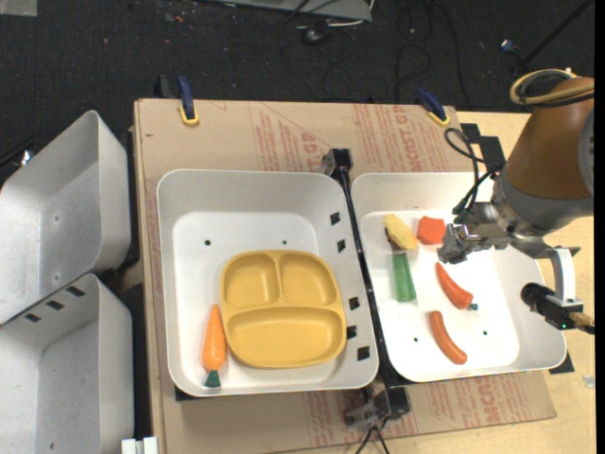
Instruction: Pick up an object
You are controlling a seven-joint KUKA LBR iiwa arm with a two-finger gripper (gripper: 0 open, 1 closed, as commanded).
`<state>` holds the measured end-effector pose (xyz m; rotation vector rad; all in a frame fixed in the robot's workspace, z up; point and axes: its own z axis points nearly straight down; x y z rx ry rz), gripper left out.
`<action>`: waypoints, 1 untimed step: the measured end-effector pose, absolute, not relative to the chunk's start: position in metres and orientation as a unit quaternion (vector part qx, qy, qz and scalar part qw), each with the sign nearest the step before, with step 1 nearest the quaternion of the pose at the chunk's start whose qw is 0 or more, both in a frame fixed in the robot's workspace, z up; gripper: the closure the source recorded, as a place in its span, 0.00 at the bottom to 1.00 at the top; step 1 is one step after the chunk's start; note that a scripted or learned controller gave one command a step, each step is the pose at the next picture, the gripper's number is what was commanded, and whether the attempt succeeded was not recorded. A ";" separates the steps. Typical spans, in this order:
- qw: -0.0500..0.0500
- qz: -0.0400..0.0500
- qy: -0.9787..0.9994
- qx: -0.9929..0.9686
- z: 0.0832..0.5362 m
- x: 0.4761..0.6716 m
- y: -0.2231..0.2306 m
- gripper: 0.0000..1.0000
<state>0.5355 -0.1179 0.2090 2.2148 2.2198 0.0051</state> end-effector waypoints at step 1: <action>0.003 0.002 0.708 0.706 0.270 0.530 -0.117 1.00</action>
